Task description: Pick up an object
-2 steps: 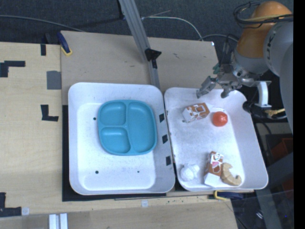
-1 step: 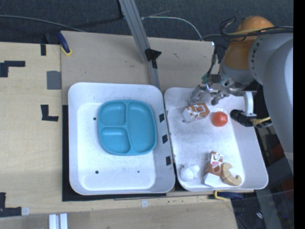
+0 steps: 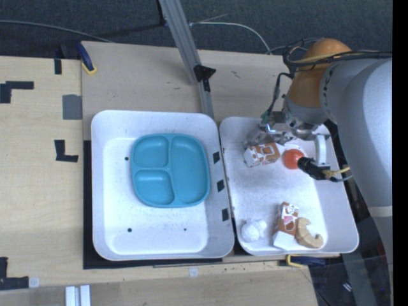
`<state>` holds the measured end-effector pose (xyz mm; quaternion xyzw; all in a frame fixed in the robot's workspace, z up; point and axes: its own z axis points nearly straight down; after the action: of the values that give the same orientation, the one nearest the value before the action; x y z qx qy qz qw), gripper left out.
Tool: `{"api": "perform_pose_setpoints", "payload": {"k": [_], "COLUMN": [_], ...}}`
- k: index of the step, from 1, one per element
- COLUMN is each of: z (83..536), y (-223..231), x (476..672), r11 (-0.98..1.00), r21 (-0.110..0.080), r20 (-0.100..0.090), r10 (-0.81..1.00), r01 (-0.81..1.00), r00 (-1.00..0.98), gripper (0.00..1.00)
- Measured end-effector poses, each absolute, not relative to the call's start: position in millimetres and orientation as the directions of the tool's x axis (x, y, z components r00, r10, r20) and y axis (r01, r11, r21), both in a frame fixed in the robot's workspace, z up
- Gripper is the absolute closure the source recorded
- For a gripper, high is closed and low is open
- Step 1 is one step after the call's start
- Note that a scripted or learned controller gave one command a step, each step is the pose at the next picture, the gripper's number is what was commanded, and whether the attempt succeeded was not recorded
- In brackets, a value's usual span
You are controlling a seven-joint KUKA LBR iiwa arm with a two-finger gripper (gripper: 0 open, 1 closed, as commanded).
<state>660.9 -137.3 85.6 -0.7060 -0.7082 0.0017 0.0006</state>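
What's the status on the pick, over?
Gripper low in right bin, finger state unclear. Small carton just below it, red ball beside. Grasp unconfirmed. Nothing blocking.

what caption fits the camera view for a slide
Arm lowers its pincer at a small carton in the right bin; blue plate sits left.

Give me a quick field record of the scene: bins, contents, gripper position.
left bin: blue divided plate
right bin: brown-and-white carton, orange ball, white lump, second carton, tan piece
gripper: above the far carton, at the right bin's far end
grasp: cannot tell from this view
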Motion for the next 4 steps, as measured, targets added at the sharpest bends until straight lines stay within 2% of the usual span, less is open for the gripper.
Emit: {"api": "perform_pose_setpoints", "payload": {"k": [1,2,3,4], "z": [98.3,141.1,203.9,242.6], "y": [-136.6,-138.6,-134.5,-134.2], "x": [661.6,662.2,666.4,667.2], "r11": [0.005,0.001,0.002,0.002], "r21": [-0.002,0.003,0.005,0.003], "r20": [-0.001,-0.001,-0.001,0.000], "r10": [1.000,1.000,1.000,1.000], "r01": [1.000,1.000,1.000,1.000], "r00": [-0.005,-0.001,-0.002,-0.002], "gripper": [1.00,1.00,1.00,1.00]}}
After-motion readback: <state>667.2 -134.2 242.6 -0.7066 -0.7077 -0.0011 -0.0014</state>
